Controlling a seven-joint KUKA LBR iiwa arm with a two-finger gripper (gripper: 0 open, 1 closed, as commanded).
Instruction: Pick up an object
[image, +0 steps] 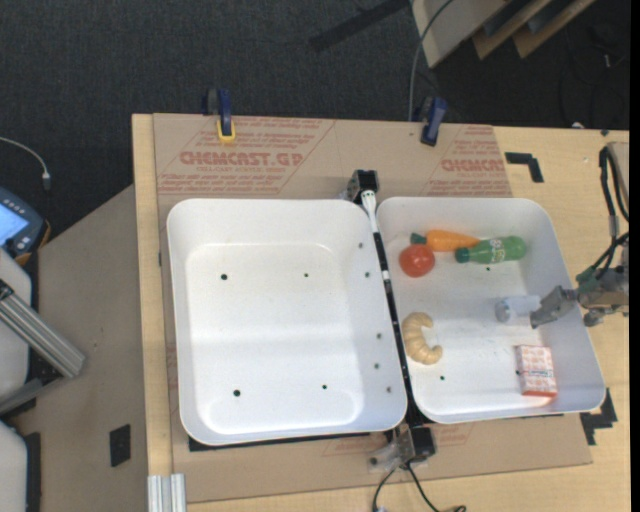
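- Two shallow white bins sit side by side on the bench: the left bin (200, 330) and the right bin (470, 395).
- The right bin holds all the objects. A green bottle (491, 250) lies on its side near the far wall, its long axis running left to right, slightly tilted.
- An orange carrot (450, 239) lies just beside the bottle, also lengthwise left to right, with its greenish end pointing toward the divide between the bins.
- A red tomato (417, 261) rests just below the carrot, close to it or touching.
- A pale croissant (423, 338) curves near the bin's left wall, its long axis running roughly near to far.
- A small pink-and-white box (536, 371) lies near the right front corner, its long axis near to far.
- A small grey piece (508, 309) lies just left of the gripper.
- The gripper (552, 304) reaches in from the right edge, low over the right bin; whether its fingers are apart or closed cannot be told, and nothing is visibly between them.
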